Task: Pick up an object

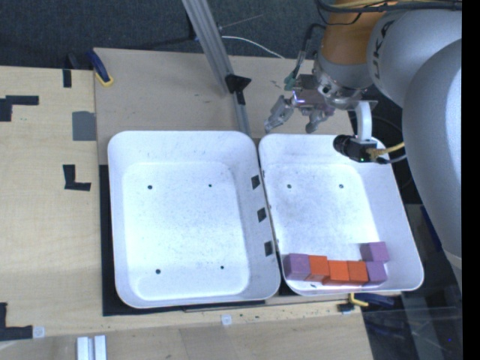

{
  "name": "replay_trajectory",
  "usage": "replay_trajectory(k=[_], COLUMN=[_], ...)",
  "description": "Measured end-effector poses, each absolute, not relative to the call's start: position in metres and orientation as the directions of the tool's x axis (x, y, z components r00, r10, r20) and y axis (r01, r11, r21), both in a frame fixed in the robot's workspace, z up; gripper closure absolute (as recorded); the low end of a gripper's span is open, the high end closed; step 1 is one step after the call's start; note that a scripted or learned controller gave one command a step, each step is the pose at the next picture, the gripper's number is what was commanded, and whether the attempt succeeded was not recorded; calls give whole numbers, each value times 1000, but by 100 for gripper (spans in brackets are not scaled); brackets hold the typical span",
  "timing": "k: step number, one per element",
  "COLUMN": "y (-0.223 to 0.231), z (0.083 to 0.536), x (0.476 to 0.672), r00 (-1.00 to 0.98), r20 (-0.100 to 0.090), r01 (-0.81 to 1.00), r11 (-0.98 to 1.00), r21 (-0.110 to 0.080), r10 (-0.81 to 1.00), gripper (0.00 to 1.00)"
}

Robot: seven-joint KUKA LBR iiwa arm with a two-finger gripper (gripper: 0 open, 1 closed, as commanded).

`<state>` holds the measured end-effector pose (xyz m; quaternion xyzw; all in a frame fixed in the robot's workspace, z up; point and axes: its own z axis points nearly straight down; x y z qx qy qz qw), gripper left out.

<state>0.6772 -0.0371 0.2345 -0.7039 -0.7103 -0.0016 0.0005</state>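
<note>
The arm (pixel 405 43) (grey, with an orange band) comes in from the right and hangs over the far edge of the right bin (pixel 315 193). The left bin (pixel 180 216) lies just beside it on the surface (pixel 45 231). The hand (pixel 294 120) hovers at the right bin's far left corner, fingers spread apart, nothing between them. Well apart from it, the blocks (pixel 337 267) (purple and orange) sit clustered against that bin's near wall, toward its right corner.

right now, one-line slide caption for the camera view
Gripper open above the far rim of the right bin, purple and orange blocks along its near wall.
</note>
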Motion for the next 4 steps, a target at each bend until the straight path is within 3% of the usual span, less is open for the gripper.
replay_trajectory(k=[1, 3, 4], y=[-44, -38, 26], z=[189, 192, 191], x=[633, 561, 496], r00=[0, 0, -6], r20=[-1, 0, 2], r01=[1000, 1000, 1000], r11=[0, 0, 6], r21=[-8, -5, -8], r10=[1000, 1000, 1000], gripper=[0, 0, 0])
